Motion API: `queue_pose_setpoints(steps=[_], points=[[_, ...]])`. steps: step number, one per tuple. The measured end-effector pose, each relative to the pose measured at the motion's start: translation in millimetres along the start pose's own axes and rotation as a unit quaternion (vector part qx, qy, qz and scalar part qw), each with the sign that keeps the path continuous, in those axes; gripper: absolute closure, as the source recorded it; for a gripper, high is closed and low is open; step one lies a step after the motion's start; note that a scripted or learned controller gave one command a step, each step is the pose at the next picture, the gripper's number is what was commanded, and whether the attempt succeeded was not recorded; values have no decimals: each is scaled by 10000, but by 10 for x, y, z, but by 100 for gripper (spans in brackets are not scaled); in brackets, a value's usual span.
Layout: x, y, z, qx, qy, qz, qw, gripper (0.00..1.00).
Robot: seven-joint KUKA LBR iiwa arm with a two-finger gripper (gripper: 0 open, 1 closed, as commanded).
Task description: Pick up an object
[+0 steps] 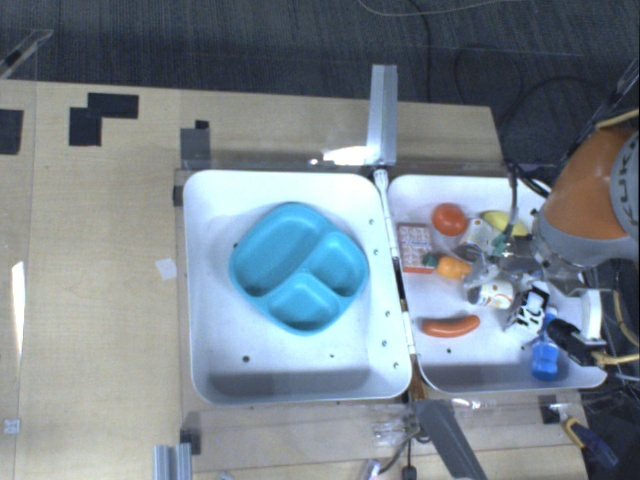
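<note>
On the wooden bench (90,298), two shallow white bins sit side by side. The left bin (215,368) carries a large blue divided plate (298,266), lying tilted near its middle. The right bin (480,370) is crowded: a red sausage-shaped toy (450,325) lies toward the near edge, a red tomato-like ball (449,218) sits toward the far wall, and a printed card (413,241) lies by the divider, with a small orange piece (452,265) just beside it. A yellow item (495,221) sits past the ball, a black-and-white toy (527,313) lies near the right wall, and a blue block (545,359) rests in the near right corner. My arm reaches in from the right, its orange band (590,193) over the bin's far right side. My gripper (497,268) hangs amid the clutter near the bin's middle; whether it is spread or pinching anything, I cannot tell.
</note>
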State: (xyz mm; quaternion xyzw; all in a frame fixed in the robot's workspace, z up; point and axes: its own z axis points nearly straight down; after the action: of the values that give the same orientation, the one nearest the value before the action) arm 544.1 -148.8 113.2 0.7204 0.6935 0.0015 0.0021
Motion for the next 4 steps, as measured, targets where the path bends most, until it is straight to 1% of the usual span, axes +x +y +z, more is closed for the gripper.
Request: queue_pose_setpoints(steps=[1, 2, 3, 4], points=[[337, 135, 228, -38, -7, -1693, 9856, 0], [360, 161, 106, -73, 3, -1699, 9854, 100], [1154, 555, -733, -14, 5, -2150, 9766, 100], [1321, 926, -723, -6, 1, -677, 9977, 100]])
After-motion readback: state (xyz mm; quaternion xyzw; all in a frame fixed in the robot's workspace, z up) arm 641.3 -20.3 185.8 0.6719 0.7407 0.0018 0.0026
